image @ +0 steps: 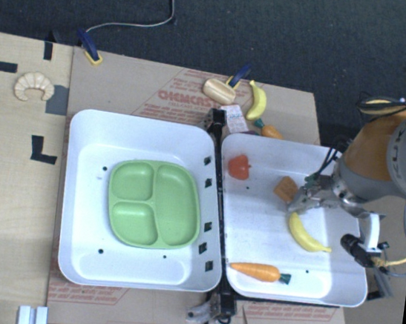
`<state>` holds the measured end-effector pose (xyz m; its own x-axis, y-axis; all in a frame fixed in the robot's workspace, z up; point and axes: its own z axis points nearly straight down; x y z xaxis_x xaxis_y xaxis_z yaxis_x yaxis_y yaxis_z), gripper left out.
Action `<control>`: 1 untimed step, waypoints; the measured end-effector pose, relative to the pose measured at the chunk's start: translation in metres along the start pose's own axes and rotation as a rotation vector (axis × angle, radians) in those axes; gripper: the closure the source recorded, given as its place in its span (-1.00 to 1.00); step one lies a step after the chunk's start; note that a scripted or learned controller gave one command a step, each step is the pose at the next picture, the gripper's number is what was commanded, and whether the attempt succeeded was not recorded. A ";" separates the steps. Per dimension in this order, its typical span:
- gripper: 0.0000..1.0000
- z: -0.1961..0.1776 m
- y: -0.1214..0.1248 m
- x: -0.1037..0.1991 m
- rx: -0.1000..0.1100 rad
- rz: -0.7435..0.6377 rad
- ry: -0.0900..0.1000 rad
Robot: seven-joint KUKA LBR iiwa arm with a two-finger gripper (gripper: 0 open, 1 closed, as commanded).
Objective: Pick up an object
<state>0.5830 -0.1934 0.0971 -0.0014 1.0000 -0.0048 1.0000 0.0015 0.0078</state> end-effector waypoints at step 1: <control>1.00 -0.077 -0.005 0.061 0.006 -0.001 0.005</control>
